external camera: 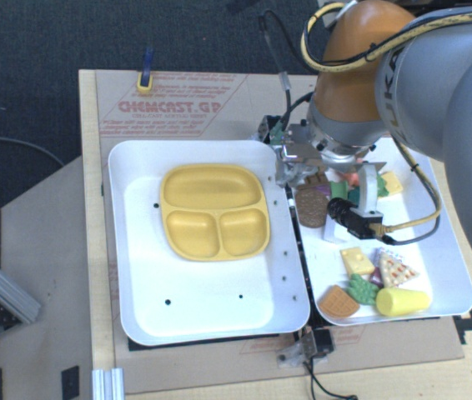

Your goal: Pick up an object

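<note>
The arm (436, 65) hangs low over the right bin (453, 257), gripper (307, 173) at its left wall above a brown cookie (310, 207). I cannot tell how it is set. A straight descent looks best. Leftward, a yellow divided plate (215, 211); nearby toy food (378, 286) crowds the grasp.

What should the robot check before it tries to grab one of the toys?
1. Toys to pick in the right bin: ok, the yellow cylinder, cookie and pizza slice lie near the front.
2. Claw over the toys: ok, it is above the brown piece at the bin's left edge.
3. Claw holding something: cannot tell.
4. Front toys apart: not ok, they crowd together.
5. Yellow tray out of the way: ok, it sits in the left bin.
</note>
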Available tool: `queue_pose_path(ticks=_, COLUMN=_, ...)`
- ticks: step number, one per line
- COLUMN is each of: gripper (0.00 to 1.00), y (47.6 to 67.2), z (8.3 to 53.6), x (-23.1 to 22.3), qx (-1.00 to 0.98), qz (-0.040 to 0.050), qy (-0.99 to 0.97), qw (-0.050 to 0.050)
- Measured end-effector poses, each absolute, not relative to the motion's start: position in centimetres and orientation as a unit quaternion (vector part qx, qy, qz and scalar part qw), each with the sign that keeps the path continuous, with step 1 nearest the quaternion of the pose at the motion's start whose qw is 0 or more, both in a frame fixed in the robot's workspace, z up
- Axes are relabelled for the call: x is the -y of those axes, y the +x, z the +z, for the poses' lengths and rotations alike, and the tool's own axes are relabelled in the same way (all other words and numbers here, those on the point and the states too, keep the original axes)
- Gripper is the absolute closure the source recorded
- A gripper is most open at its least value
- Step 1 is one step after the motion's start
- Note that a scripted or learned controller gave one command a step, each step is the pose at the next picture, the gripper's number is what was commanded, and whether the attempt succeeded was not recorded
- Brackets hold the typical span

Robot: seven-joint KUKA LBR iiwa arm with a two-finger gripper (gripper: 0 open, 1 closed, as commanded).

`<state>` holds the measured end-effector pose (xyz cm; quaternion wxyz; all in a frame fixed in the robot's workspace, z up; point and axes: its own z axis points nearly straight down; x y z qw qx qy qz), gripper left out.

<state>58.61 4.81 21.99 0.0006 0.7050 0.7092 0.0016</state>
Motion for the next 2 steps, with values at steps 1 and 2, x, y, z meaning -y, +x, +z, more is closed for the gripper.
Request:
queue_pose_path(ticks=1, gripper=1.00, y=57.2, z=23.3, x=-3.7, qx=-0.707, qz=-0.0002, qy=0.707, qw=-0.001)
queue_pose_path(ticks=2, gripper=1.00, y=58.3, z=23.1, x=-4.8, qx=-0.708, qz=0.0011, qy=0.706, qw=0.001)
